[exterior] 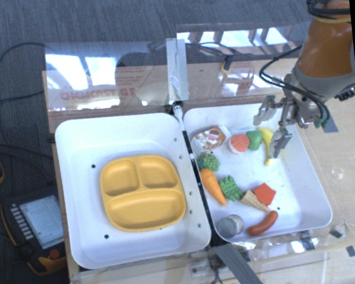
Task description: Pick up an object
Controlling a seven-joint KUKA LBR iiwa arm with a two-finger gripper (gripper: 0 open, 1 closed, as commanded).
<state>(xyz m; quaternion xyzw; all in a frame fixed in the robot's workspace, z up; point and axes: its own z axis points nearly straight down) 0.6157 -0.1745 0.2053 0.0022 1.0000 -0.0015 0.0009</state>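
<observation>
Grey carpet surrounds the surface (pixel 351 170), which carries two shallow white bins side by side so that objects can be kept within low walls. Left bin (pixel 80 180): holds a yellow tray (pixel 144 192) with three compartments, lying flat at its centre. Right bin (pixel 310 200): holds the loose toy food, scattered apart, which leaves gaps for a descent from above. Arm (pixel 324 41): enters from the right, its orange band above the wrist, and hangs over the upper right part of the right bin. Gripper (pixel 276 124): the fingers (pixel 283 141) are spread and released, nothing between them; one points down toward the bin floor, the other juts left.

Objects, by size: carrot (pixel 212 186) near the divider; sausage (pixel 263 223) at the bottom; wrapped snack (pixel 210 138) at the top; cone (pixel 254 201), touching a red block (pixel 265 192); can (pixel 230 225); two green pieces (pixel 230 188); tomato (pixel 240 143); banana (pixel 267 142).

Likely target, judging by nearness: the banana, lying just left of and below the lower fingertip, near but apparently not touching it, and not yet between the fingers. The tomato lies just beyond it, so a close could catch both.
</observation>
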